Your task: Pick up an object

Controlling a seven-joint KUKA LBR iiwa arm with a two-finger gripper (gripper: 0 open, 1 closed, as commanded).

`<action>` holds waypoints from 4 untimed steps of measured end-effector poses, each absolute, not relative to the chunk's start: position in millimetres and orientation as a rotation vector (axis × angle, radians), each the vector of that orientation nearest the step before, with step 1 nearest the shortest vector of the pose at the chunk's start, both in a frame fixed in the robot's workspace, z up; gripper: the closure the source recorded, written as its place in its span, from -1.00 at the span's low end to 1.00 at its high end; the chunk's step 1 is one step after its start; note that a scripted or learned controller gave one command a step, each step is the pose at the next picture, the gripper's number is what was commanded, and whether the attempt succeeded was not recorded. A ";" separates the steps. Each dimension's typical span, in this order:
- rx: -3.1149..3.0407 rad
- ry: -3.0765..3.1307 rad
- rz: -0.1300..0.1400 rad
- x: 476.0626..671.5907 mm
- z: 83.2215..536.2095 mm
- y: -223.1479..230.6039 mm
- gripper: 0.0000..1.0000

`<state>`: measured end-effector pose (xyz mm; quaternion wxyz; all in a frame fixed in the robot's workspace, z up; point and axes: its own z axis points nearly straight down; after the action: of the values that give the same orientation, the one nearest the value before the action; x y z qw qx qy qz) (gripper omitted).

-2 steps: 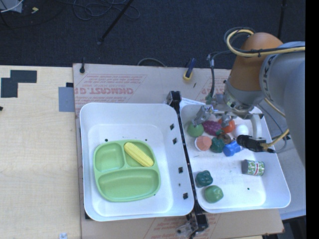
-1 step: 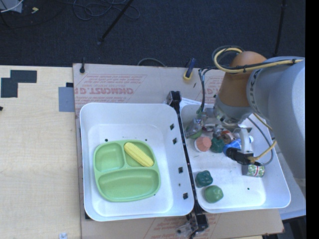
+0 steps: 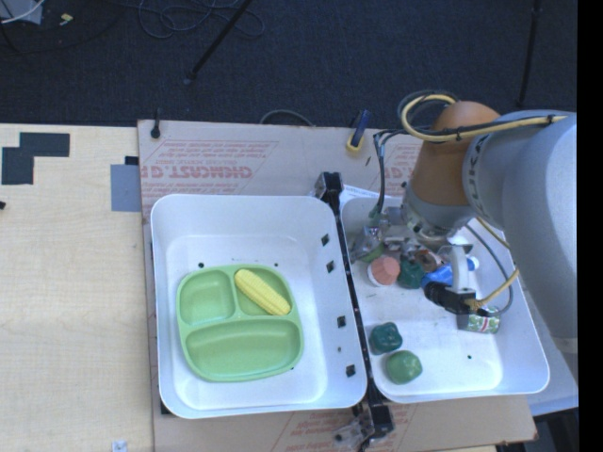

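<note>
Where tool (image 3: 407,252) descends, pink object (image 3: 383,270) beside

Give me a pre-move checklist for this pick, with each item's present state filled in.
1. Gripper is over the right bin, low among the objects at its far end: ok.
2. A target lies close by: the pink object sits beside the gripper: ok.
3. Target stands free of its neighbours: the pink object touches a dark green item, with a blue one alongside: not ok.
4. Something is held between the fingers: cannot tell.
5. Easier targets are spare: two green objects lie nearer the bin's front, away from the cluster: ok.
6. Green tray with the yellow corn rests in the left bin, away from the arm: ok.
</note>
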<state>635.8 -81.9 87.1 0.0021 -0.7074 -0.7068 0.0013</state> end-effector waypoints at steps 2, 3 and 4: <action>-2.229 -2.217 -0.002 633.3 158.0 -91.7 1.00; -2.226 -2.220 -0.002 637.3 207.5 -100.3 1.00; -2.221 -2.220 0.000 637.4 228.2 -101.0 1.00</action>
<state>637.4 -101.0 228.2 0.0004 -0.7072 -0.7070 0.0000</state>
